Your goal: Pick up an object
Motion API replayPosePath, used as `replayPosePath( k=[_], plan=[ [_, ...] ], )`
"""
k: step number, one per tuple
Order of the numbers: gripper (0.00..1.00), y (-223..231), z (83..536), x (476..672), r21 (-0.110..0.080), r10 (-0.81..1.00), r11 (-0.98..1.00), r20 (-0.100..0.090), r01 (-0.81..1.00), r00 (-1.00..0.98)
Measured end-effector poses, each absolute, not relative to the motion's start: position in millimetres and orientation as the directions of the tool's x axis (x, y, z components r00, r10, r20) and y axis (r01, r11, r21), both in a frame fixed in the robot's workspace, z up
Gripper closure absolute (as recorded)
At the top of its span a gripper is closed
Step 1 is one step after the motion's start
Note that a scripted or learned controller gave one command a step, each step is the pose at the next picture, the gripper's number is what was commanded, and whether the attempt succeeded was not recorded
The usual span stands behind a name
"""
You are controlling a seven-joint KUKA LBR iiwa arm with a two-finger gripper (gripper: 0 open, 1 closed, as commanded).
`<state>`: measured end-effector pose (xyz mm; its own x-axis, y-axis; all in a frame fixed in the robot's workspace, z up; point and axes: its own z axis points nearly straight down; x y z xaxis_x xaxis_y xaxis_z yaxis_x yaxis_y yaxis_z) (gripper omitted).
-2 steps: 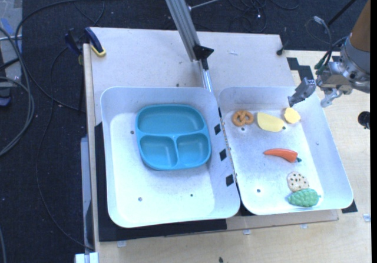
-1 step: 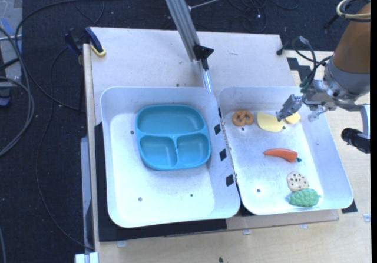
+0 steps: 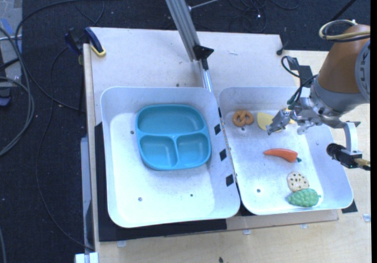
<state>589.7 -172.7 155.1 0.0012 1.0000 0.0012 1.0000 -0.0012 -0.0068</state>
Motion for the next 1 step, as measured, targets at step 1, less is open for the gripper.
replayPosePath(
  k=[1],
  plan=[
    [0.00, -181.4, 104.5, 592.8, -0.004, 1.000, -0.002, 0.000, 1.000, 0.002]
  ],
)
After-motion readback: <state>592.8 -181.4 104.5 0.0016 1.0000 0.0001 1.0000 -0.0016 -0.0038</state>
